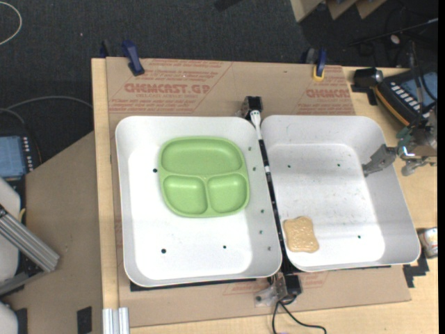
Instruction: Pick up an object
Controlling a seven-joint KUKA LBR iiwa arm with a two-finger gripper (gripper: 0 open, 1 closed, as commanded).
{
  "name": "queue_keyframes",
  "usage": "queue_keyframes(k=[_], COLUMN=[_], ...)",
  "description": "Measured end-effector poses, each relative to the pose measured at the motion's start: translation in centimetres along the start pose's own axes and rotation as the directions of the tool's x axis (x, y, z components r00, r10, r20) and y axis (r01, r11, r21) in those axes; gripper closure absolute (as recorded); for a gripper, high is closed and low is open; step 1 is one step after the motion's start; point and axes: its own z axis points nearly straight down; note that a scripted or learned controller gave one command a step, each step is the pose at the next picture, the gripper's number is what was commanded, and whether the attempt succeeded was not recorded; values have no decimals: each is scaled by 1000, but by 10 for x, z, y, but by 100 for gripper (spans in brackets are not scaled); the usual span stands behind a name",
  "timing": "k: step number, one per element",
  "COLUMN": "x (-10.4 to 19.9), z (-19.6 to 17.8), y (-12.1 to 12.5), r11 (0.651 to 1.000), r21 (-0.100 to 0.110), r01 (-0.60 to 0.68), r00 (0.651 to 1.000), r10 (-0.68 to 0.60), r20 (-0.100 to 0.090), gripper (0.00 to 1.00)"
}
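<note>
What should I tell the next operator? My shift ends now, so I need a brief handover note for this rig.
Gripper: at the right edge of the right bin, low over its rim; nothing visible between its fingers, and I cannot tell how they stand.
Things: a tan, flat cookie-like piece lies in the right bin's near-left corner. A green divided plate lies in the left bin, toward its far side.
Done: nothing picked up yet; both things rest in their bins.
Left: the whole pick. The tan piece is probably the easier target, being in the bin nearer the arm.
</note>
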Motion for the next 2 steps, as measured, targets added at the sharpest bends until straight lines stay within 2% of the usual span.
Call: queue_keyframes(k=[1, 2], x=[-29, 103], z=[-23, -184], y=[-46, -47], r11=[1000, 1000], r21=[2, -21], r01=[-3, 16], r00=[1000, 1000], r10=[3, -16], r20=[-1, -2], gripper=[0, 0])
